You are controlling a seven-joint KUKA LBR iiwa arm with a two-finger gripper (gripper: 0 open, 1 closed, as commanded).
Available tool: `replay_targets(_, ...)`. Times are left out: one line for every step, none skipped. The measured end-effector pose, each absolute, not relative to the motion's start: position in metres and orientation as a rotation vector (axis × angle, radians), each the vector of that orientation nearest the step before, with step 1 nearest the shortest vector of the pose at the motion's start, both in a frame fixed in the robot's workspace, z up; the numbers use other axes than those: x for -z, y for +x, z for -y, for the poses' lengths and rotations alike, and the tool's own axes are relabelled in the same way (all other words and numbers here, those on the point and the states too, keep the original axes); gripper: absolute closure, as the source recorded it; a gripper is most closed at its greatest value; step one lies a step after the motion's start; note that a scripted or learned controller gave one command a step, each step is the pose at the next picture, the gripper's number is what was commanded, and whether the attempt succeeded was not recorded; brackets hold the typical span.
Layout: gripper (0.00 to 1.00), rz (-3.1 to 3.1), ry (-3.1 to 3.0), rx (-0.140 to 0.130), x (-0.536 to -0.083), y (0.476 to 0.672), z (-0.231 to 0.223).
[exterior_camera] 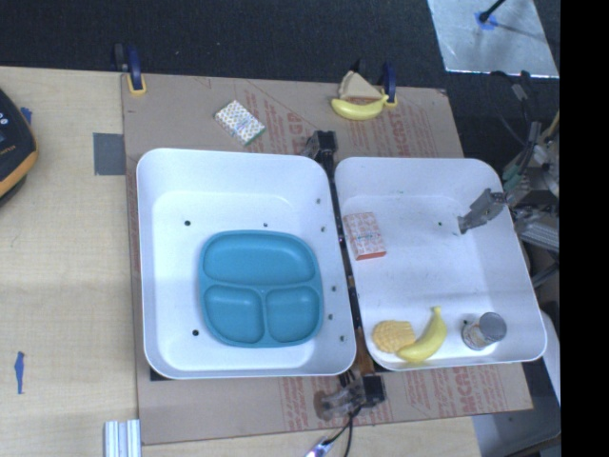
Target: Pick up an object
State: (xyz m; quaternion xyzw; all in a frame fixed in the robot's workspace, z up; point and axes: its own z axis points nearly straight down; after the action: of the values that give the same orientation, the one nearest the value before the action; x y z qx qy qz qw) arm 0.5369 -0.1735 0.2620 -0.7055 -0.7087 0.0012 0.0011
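Nearest the camera, along the front wall of the right bin [514,255], three things lie in a row: a yellow waffle [392,335] at the left, a banana [424,338] touching it and curving up to the right, and a small metal can [484,330] a little apart at the right corner. Level with these in the left bin [162,255] rests a blue divided plate [260,288], with one long compartment at the back and two smaller ones in front.

Farther back, a small red and white packet [364,234] lies against the right bin's left wall. At the same depth on the right, the gripper [476,212] reaches in over the bin's right edge; whether it is spread or closed I cannot tell, as it shows just as a grey shape. Nothing can be seen in it. The packet is well apart to its left, and the can, banana and waffle are well apart toward the front.

Beyond the bins, on the cardboard sheet [285,122], lie a patterned square packet [239,121] and a second banana [357,109] with a sandwich wedge [359,87] just behind it.
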Motion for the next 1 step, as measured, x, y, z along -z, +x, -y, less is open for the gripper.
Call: replay_targets(0.0, 2.227, -2.212, -0.007, -0.1716, 0.6364, 0.2014)
